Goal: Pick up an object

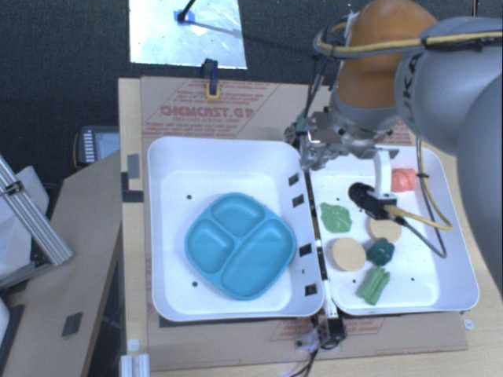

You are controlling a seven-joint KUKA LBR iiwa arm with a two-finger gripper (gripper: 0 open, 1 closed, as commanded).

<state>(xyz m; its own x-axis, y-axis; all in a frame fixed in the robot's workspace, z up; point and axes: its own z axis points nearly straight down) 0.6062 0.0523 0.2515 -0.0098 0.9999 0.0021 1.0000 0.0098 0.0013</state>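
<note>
Arm (460,77): smooth grey casing of rounded, bulbous sections, with part of a dark letter marking visible on the shell near the wrist. Orange band (385,49): glossy, dome-shaped, seated directly above the wrist. Yellow cable (377,47): wraps around the orange section; a further yellow lead trails lower down alongside thin black wires. Wrist assembly (334,136): metallic grey with small fittings, detail too fine to resolve. A white bracket (383,171) hangs beneath, ending in a black component (368,197).

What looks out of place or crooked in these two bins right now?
Only the blue divided plate in the left bin sits turned askew to the walls. The small food pieces in the right bin lie loosely scattered, nothing spilled or broken.
</note>
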